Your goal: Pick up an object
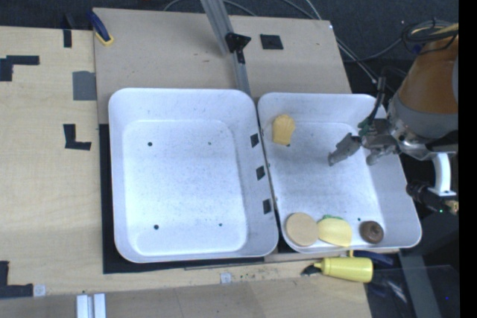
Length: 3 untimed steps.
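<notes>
Nearest: yellow bottle [347, 268], just outside right bin [387, 182]. Inside: gripper [356, 147] over bin floor, fingers apart, empty. Nothing picked yet.

A single fixed camera looks down at a slant from well above the pale wooden bench [45, 160], taking in both shallow white plastic bins [127, 182] side by side, with the grey, orange-banded arm [428, 97] entering from the right edge.
</notes>
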Each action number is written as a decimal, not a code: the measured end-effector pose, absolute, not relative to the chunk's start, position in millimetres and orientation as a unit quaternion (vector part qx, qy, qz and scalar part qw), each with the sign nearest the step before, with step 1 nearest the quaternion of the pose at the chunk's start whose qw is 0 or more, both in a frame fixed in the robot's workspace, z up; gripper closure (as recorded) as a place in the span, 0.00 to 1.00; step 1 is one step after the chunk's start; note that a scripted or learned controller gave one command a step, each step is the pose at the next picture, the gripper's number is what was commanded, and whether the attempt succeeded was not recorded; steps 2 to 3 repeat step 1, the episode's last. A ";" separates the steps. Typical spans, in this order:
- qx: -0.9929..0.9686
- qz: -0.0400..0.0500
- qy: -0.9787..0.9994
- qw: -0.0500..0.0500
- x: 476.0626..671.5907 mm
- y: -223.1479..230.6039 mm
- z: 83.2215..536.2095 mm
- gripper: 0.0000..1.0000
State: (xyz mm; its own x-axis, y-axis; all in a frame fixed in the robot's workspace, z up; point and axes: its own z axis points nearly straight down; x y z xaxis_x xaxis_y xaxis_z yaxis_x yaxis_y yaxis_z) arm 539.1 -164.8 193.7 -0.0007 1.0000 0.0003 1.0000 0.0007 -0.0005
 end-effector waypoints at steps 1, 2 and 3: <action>-0.707 0.000 -0.708 0.000 539.2 -164.4 203.7 1.00; -0.707 0.000 -0.708 0.000 539.2 -164.4 203.7 1.00; -0.707 0.000 -0.708 0.000 539.2 -164.4 203.7 1.00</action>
